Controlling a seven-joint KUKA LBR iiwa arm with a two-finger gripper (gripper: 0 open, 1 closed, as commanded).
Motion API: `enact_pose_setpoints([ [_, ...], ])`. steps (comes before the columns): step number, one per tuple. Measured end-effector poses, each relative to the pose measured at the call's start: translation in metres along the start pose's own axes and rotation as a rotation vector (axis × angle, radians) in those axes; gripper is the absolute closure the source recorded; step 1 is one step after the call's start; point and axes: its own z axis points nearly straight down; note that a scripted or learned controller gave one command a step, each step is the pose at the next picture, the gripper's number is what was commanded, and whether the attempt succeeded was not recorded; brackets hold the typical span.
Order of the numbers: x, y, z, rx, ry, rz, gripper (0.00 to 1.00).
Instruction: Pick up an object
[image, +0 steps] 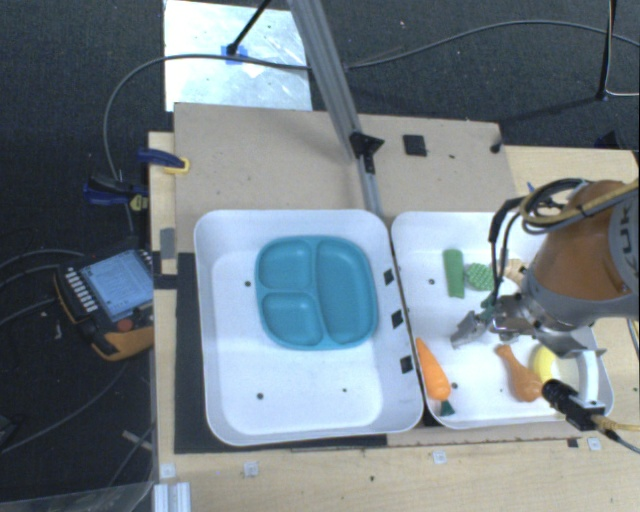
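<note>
The right bin (420, 240) holds an orange carrot (433, 368) near its front left, a green block (455, 272) toward the back, a green ridged piece (478, 275) beside it, a brown drumstick-like piece (517, 372) and a yellow piece (543, 362) at the front right. My gripper (472, 327) hangs over the middle of this bin, between the carrot and the drumstick piece, pointing left. Nothing shows between its fingers.
A blue divided plate (317, 291) lies in the left bin (225, 400). The arm's orange band (580, 262) and cables cover the right bin's right side. A grey pole (340, 90) crosses the bench at the back. A handheld device (110, 300) lies off the bench to the left.
</note>
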Motion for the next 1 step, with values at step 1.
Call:
enact_pose_setpoints([
  [1, -0.0003, 0.0023, 0.0485, -0.009, -0.002, 0.0, 0.0],
])
